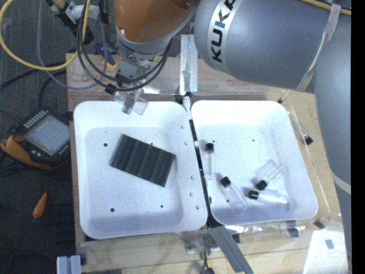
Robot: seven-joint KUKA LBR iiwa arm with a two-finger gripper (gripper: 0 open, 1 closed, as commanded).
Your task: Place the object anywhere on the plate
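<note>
A black ribbed plate (142, 160) lies flat in the left bin (94, 210), slightly left of its middle. Several clear vials with black caps lie in the right bin (245, 116): one (209, 157) by the divider, the others (268, 184) clustered at the front right. My gripper (132, 103) hangs over the left bin's back rim, behind and above the plate. Something pale and translucent shows at its tip, and I cannot make out whether it is a vial or part of the gripper.
The big grey arm and its orange band (151, 7) cover the top of the view. Cables (34, 36) and a handheld pendant (43, 138) lie left of the bench. A metal divider (197, 164) runs between the bins.
</note>
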